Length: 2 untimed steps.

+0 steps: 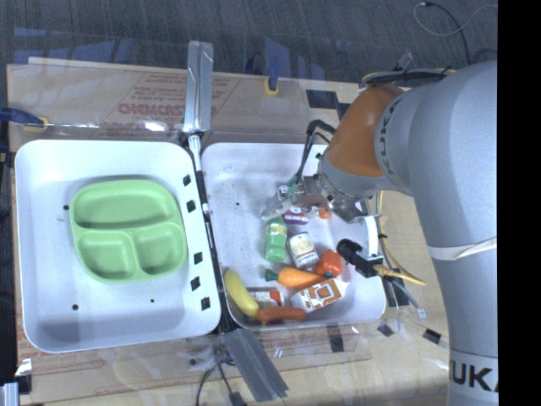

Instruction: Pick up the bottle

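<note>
We see the gripper (pixel 292 194) low at frame centre, just above the green bottle (pixel 275 242). We cannot tell its jaw state

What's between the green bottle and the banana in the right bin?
Camera view: mostly bare white bin floor separates the green bottle from the banana; the carrot lies off to the side.

arm (pixel 439 167) over jaws; bottle (pixel 276 242) label illegible

Green bottle (pixel 275 242), yellow banana (pixel 240 293), orange carrot (pixel 297 278), light-green tray (pixel 128 230), white bins (pixel 51 167).
</note>
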Motion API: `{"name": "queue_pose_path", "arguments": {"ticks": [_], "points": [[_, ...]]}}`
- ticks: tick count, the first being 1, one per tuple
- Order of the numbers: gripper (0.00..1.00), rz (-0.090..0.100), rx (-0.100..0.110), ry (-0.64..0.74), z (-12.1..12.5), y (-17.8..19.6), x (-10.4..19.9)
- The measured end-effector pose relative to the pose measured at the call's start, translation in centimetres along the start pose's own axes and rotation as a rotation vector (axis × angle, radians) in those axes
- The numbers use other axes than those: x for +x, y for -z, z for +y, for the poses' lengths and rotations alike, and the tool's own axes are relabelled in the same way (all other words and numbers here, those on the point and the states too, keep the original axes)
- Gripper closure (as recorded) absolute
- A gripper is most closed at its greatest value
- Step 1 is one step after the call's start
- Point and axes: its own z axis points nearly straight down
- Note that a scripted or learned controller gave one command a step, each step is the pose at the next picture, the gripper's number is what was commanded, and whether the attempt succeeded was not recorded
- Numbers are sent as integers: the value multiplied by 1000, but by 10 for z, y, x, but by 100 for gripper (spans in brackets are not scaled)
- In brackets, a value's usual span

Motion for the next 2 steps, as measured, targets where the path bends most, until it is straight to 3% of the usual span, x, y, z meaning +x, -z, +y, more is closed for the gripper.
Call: {"name": "queue_pose_path", "arguments": {"ticks": [1, 2], "points": [[0, -2, -3, 5, -53, 0, 33], [100, -3, -3, 12, -52, 11, 33]]}}
